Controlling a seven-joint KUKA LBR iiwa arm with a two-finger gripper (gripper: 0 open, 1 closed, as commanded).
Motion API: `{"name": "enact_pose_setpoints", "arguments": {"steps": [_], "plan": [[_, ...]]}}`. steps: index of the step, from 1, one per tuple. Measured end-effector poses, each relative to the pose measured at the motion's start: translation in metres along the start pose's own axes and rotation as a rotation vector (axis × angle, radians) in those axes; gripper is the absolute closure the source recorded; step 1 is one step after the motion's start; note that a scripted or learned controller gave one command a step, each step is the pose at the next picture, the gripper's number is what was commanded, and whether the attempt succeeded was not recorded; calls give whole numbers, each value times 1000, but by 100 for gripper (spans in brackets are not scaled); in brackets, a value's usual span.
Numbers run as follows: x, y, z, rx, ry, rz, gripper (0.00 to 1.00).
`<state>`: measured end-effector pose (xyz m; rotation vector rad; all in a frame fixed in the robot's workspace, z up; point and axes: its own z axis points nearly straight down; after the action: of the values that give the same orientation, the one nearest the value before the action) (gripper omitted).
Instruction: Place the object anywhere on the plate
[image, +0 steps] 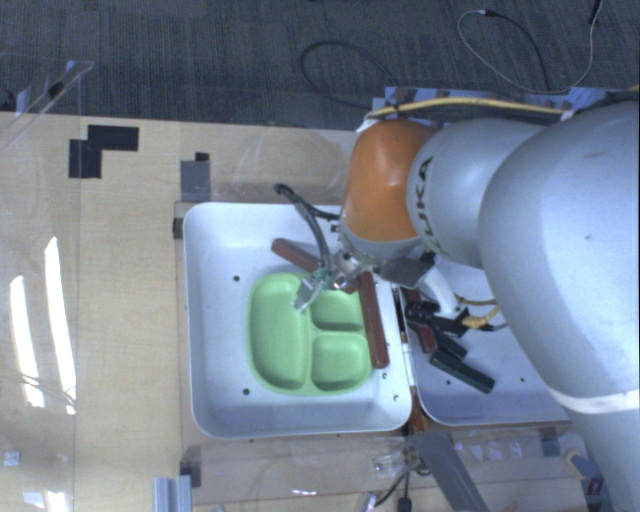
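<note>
over the left bin (215, 330), with the gripper (312, 290) low above the upper edge of the green divided plate (305, 345), near the ridge between its compartments. impossible to tell from this slanted view whether anything sits between the tips, or whether they are spread or pressed together; too small and too blurred by the wrist above.

two brown sticks in the left bin: one short, at the plate's upper rim (292, 254), one long, leaning along the plate's right rim (374, 325). neither clearly lying flat inside a compartment. unclear which of these counts as the object, or whether the object hangs at the tips. dark tools (450, 350) in the right bin (500, 400), well apart from the plate.

probably the placing step. to do it well: keep centred over a compartment rather than over a ridge or rim, so a released piece settles flat and does not roll off. lower until just above the plate floor before letting go. avoid nudging the long stick on the right rim with the wrist. lift straight up afterwards, without dragging the plate across the bin.
</note>
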<state>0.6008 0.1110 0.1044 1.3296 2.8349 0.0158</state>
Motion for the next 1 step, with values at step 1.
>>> {"name": "enact_pose_setpoints", "arguments": {"steps": [1], "plan": [[52, 15, 7, -18, -14, 3, 0]]}}
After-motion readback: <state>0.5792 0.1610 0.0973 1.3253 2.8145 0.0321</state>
